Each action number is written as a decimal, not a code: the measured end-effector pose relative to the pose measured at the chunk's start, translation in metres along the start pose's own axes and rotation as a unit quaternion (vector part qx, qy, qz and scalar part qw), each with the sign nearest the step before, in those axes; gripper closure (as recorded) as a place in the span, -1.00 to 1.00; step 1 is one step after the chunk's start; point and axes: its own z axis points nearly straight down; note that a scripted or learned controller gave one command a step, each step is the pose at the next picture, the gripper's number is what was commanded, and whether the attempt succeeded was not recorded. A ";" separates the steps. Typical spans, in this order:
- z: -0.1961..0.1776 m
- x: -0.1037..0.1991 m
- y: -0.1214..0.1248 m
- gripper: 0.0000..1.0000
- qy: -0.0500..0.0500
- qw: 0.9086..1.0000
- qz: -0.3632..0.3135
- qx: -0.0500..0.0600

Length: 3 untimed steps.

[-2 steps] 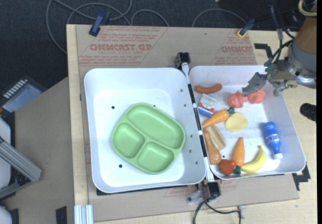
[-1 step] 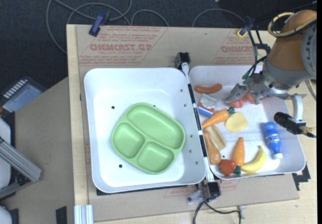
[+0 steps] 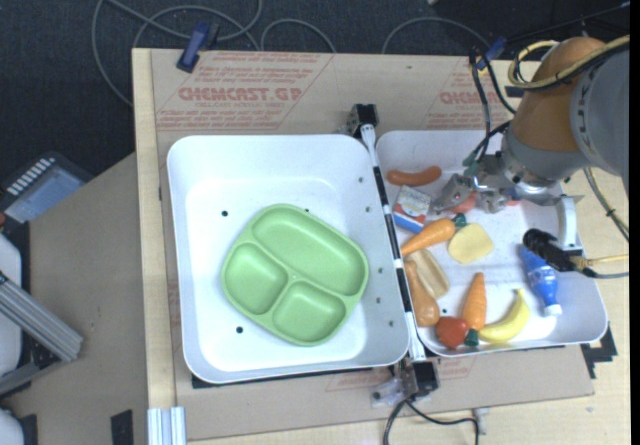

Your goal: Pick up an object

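Right of frame, the gripper [image 3: 470,189] hangs low; I cannot tell its state. A carrot [image 3: 428,235] lies just below-left of it.

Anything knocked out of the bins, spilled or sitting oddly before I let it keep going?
Nothing stands out. The green tray lies flat in the left bin, turned at an angle. The toy food, including the banana and sausage, is piled loosely inside the right bin, with the gripper over its upper part.
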 end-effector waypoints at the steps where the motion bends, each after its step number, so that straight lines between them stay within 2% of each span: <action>1: 0.000 0.021 -0.032 -1.00 -0.001 1.000 0.001 -0.001; 2: 0.000 0.031 -0.125 -1.00 0.000 1.000 0.001 -0.001; 3: 0.000 0.025 -0.062 -1.00 0.000 1.000 0.000 -0.002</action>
